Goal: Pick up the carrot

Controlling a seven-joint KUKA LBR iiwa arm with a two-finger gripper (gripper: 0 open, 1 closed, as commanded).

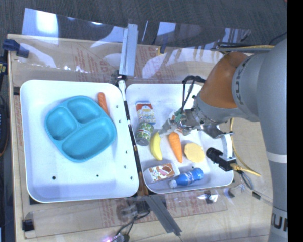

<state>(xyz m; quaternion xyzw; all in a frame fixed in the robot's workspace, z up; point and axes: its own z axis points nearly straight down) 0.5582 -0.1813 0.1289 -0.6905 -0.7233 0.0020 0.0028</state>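
Hovering at the carrot (175, 145), not yet grasped.
Gripper (178, 121) just above its top end in the right bin (212, 185); finger state impossible to tell.

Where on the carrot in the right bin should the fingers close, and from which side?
Probably from above, across the thick upper half of the carrot. It lies flat, tapering toward the bin's near edge. The banana and the yellow piece flank it with narrow gaps, so the gripper should come down straight.

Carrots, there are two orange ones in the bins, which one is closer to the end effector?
The carrot in the right bin, between the banana and the yellow chip-like piece; the end effector is just above it. The other carrot lies beside the blue plate.
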